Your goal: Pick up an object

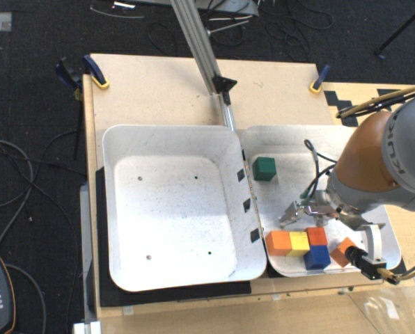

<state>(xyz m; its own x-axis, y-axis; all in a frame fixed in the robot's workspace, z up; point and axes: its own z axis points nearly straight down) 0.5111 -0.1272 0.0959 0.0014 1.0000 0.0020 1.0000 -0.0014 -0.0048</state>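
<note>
The arm enters from the right and holds its gripper (298,213) low over the right bin (285,139). The metallic fingers (290,216) point toward the left bin (167,207). They appear spread apart, with nothing between them; the gripper is open and empty.

Candidate objects lie in a cluster along the near edge of the right bin:
- orange block (279,242), at the left end of the cluster, touching the yellow block (299,242);
- red block (317,236), just right of the yellow block;
- blue block (317,257), in front of the red block, nearest the bin's near wall;
- a second orange piece (342,252), toward the near right corner.

A green block (264,168) stands alone near the far left corner of the right bin, well apart from the cluster.

Key relation: the orange and yellow blocks lie just beside the fingertips, on the side toward the near edge. The green block lies farther off, toward the far edge. The cluster's long axis runs along the near edge.

Materials: the blocks are small, matte, square-edged cubes. The bins are shallow, white and rigid, with rounded corners. Judgement: packed neighbours leave little finger room at the cluster; the isolated green block offers free faces.
</note>
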